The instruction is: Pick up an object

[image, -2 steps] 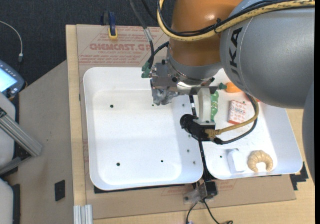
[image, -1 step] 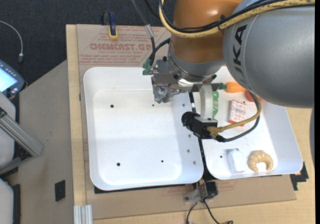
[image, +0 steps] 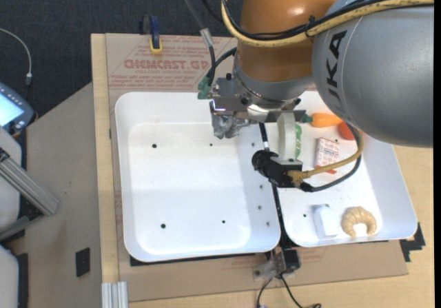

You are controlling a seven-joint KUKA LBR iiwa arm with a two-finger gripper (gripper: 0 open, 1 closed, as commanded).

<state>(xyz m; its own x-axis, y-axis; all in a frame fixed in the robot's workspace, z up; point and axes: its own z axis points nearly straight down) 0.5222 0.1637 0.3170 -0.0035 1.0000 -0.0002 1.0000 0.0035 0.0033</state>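
Note:
My gripper [image: 222, 125] hangs below the orange wrist band over the far right corner of the left bin [image: 138, 162], close to the wall between the two bins. Nothing shows beneath it but white bin floor. The right bin [image: 396, 193] holds the objects: a tan croissant [image: 360, 222] at the front, a small white block [image: 324, 221] beside it, a red-and-white packet [image: 328, 152] in the middle, an orange carrot-like piece [image: 324, 120] at the back and a green item [image: 297, 137] partly behind the gripper's cable. The arm hides the right bin's far part.
A black cable with a plug [image: 274, 166] droops from the wrist across the wall between the bins. A cardboard sheet [image: 165, 58] lies under the bins, with a blue-and-yellow clamp [image: 155, 32] at its far edge. A metal frame [image: 24, 182] stands at the left.

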